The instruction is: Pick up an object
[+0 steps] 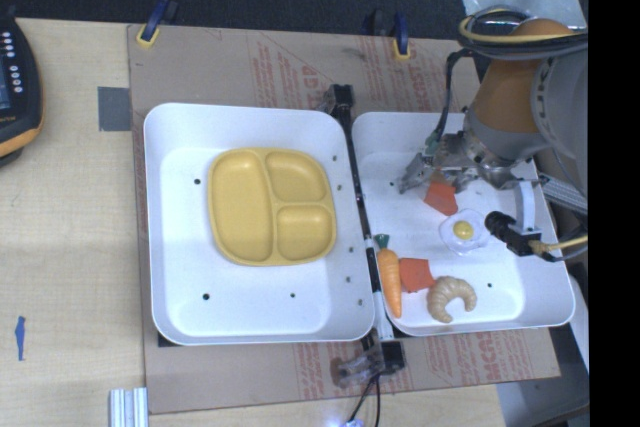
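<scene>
My gripper is low in the right bin, near its back, and its fingers stand open. A red block lies on the bin floor just below and between the fingertips, with no finger visibly touching it. A toy fried egg rests a little nearer the front. Along the front of the bin lie an orange carrot, a second red piece and a tan croissant. The arm's wrist hides the bin's back right corner.
A yellow divided plate sits in the middle of the left bin. The ridge where the two bins meet runs just left of the gripper. A black cable fitting hangs by the egg.
</scene>
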Controlling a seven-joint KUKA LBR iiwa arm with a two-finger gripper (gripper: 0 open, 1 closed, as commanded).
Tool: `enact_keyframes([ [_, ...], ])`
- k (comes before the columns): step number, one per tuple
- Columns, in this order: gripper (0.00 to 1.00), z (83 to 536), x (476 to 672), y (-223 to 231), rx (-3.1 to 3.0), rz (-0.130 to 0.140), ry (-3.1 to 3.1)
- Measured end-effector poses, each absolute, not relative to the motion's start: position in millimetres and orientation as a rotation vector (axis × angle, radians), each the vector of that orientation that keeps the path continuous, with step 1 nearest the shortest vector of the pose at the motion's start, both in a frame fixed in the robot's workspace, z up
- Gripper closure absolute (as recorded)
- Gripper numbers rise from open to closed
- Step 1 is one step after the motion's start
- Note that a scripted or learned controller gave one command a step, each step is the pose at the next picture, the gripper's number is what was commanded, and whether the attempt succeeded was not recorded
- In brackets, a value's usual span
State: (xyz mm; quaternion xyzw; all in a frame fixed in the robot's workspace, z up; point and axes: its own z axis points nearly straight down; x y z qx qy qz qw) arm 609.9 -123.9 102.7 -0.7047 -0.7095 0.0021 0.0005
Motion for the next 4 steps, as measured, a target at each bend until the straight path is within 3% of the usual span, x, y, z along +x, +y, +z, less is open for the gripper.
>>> enact_keyframes([
  [1, 1.00, 114, 610.3, -125, -2.213, 0.007, -2.231],
  [2, 0.00, 113, 610.1, -125, -2.212, 0.009, -2.232],
  [3, 0.00, 91, 604.1, -137, -2.215, 0.008, -2.222],
  [4, 1.00, 103, 605.0, -137, -2.215, 0.007, -2.223],
])
